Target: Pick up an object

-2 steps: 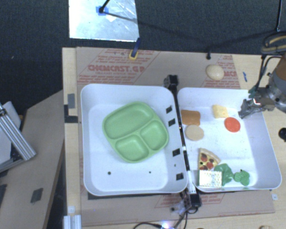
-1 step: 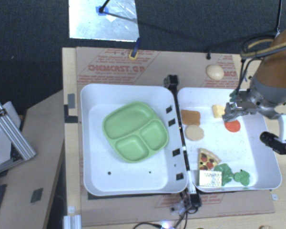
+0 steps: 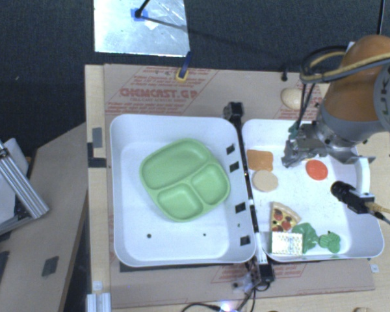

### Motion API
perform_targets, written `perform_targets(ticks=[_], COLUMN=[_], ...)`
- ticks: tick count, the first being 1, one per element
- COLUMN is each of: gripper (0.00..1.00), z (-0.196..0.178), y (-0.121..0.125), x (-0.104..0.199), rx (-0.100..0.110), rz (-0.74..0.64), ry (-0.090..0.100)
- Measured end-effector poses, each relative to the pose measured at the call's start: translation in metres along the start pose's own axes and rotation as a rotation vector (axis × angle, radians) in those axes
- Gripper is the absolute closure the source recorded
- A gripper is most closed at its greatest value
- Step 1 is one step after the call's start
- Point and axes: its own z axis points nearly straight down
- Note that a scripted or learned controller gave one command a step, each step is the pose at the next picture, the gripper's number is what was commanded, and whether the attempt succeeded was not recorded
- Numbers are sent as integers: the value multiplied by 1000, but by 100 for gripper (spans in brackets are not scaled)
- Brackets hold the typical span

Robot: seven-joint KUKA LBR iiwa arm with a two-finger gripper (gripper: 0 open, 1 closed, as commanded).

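Your gripper (image 3: 294, 156) sits low over the upper part of the right bin (image 3: 376, 234), and from this angle you can't tell whether it's wide or narrow; nothing visible is held in it. It's between two candidates: the brown square (image 3: 260, 159) just to its left and the red slice (image 3: 317, 169) just to its lower right, apart from both as far as I can judge. The pale disc (image 3: 265, 181) lies right below the brown square, touching or nearly so. My read is that you're lining up, not gripping. All three are flat and lie flush on the bin floor, so expect a hard pinch: little edge to catch, easy to slide them instead. The pizza slice (image 3: 283, 216), cracker (image 3: 286, 243) and green leaves (image 3: 317, 236) are clustered at the bin's near edge, well apart from the gripper; they're bulkier and probably easier to grab, but crowded. The left bin (image 3: 127, 239) has a green divided plate (image 3: 184, 179), far off and too wide for this gripper, I'd guess. A beige lump (image 3: 290, 97) sits on the bench outside the bins, so ignore it
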Motion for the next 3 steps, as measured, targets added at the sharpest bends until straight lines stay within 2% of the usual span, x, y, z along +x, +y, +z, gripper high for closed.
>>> perform_targets(ticks=[1, 2, 3], gripper=[100, 100, 100], z=[7, 8, -5], y=[-20, -3, -9], x=[55, 44, 45], rx=[2, -1, 0], rz=[1, 9, 7], ry=[-1, -3, -2])
